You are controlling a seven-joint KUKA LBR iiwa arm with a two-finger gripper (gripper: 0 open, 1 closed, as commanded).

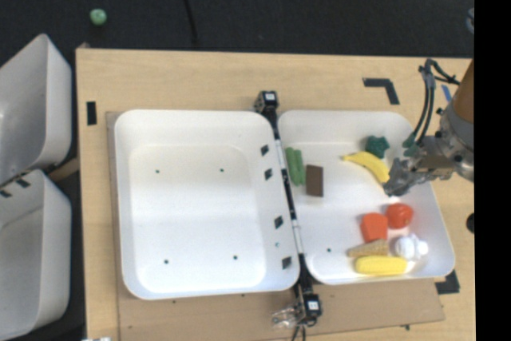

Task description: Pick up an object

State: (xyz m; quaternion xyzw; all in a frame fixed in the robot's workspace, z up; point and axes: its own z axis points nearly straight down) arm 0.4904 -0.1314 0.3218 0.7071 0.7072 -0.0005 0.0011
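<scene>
Right bin crowded along its outer half; middle floor open.

Open floor at the centre of the right bin (335, 220). Blocked at 10 o'clock by green strip (295, 166) and brown block (314, 180) beside the divider; at 1 o'clock by banana (368, 164) and dark green piece (376, 144), with the gripper (397, 181) close by; at 5 o'clock by orange cup (373, 227), red piece (399, 214), white piece (409, 247), yellow cob (381, 265).

Even, bright overhead light – white bins (192, 204) near glare, soft shadows, slight overall blur.
</scene>
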